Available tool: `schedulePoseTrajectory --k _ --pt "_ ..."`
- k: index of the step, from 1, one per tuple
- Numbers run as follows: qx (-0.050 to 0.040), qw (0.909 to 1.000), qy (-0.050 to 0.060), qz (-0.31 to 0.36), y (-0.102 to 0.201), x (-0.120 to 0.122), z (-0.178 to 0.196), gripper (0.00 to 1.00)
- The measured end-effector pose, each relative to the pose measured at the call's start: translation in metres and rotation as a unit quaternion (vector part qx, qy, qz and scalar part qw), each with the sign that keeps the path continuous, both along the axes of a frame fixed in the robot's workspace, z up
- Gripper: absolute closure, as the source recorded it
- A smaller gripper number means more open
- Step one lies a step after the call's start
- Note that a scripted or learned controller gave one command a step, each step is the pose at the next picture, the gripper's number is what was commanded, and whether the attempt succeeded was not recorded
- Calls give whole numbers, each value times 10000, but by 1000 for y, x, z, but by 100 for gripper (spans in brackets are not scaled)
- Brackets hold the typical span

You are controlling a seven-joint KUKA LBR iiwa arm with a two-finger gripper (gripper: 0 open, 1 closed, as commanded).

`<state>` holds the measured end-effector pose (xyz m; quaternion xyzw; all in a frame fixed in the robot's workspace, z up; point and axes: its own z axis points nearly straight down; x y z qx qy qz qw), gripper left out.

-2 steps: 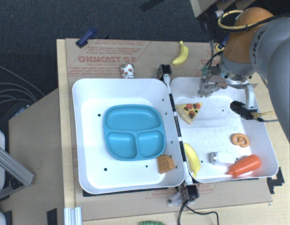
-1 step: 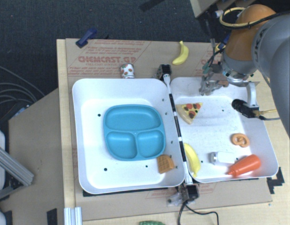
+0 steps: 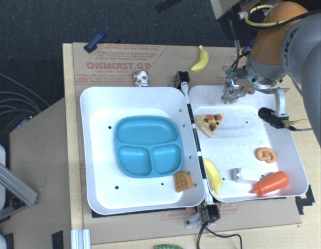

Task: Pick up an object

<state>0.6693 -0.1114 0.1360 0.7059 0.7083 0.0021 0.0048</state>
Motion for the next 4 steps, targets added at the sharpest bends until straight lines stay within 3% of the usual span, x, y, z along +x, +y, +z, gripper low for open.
schedulePoseTrajectory --k 1,2,3,4 --pt "21 10000 40 -10 51 -2 90 100" --pt "18 10000 46 -10 51 -3 89 0" --pt "17 10000 63 -22 14 -61 23 0" --pt "11 10000 31 -23 -15 -50 -49 0"
